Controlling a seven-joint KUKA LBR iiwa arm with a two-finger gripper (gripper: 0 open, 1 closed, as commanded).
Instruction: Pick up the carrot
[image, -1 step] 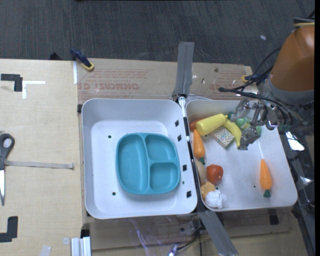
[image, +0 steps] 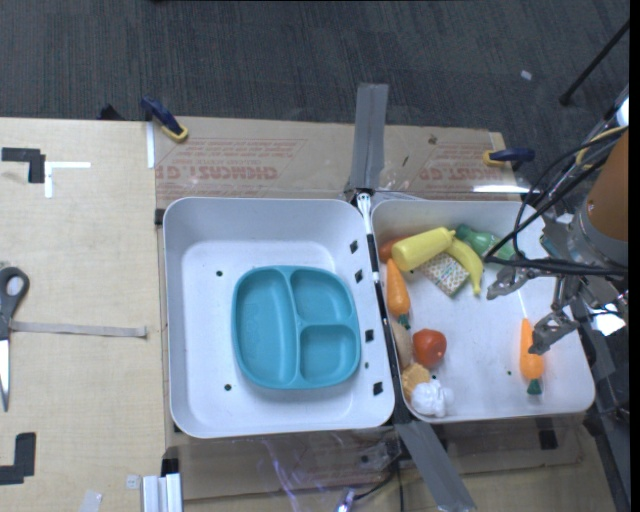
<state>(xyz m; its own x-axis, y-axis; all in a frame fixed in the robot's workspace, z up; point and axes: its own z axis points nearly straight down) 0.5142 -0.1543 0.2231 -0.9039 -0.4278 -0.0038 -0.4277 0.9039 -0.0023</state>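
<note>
You're hovering the gripper (image: 545, 335) at the carrot (image: 529, 358), lower right; fingers' state I can't tell, so confirm before lifting.

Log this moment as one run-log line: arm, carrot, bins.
gripper: over right white bin, at top of orange carrot | carrot: lying on bin floor, not lifted | left white bin: teal divided plate

Left bin (image: 180, 300) and right bin (image: 500, 395): white plastic, smooth, a soft sheen noted. Divided tray (image: 297, 327): teal plastic, smooth, matt to satin. Carrot (image: 530, 358): orange plastic, smooth, green tip. Banana (image: 468, 264) and tomato (image: 429, 346): glossy plastic. Table (image: 75, 260): pale wood-grain board, matt. Sheet (image: 260, 160) behind the bins: brown printed cardboard, matt. Tape strip (image: 370, 135): grey, dull. Claw (image: 520, 305): bare metal, grey. Floor (image: 300, 50): dark carpet, rough.
</note>
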